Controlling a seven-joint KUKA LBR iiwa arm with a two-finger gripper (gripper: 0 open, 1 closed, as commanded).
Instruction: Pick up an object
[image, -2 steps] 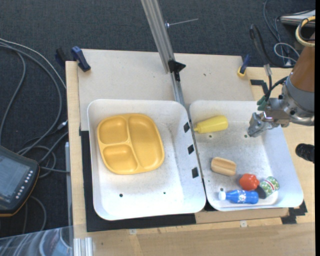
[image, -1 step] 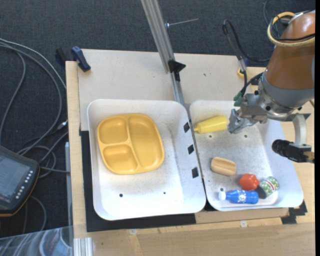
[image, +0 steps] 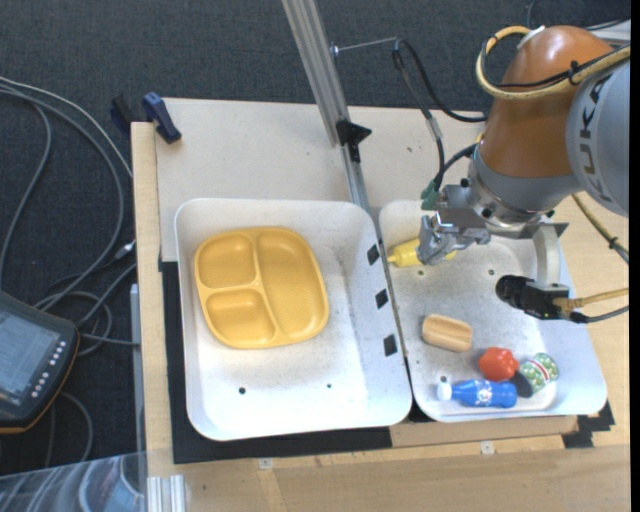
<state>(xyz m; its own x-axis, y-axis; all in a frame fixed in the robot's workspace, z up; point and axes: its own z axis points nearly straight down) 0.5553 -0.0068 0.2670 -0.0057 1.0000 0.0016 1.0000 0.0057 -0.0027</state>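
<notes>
while the grey arm with its orange band reaches in from the upper right of the frame, its gripper hangs low over the upper left corner of the right-hand shallow white bin, and a small yellow object sits right at the fingers, its pale tip poking out toward the divide between the two bins; it looks pinched between them, though how far they close is hard to make out from this slant. lower in the same bin lie a tan, rounded block like a bread roll, a red ball-like toy, a blue and white bottle-shaped piece lying on its side, and a small green and white patterned ball, all clustered toward the lower right of the frame and well apart from the gripper. the left-hand shallow white bin carries a yellow plastic divided plate with three compartments, resting in its upper half. both bins sit side by side on the pale wooden bench.
</notes>
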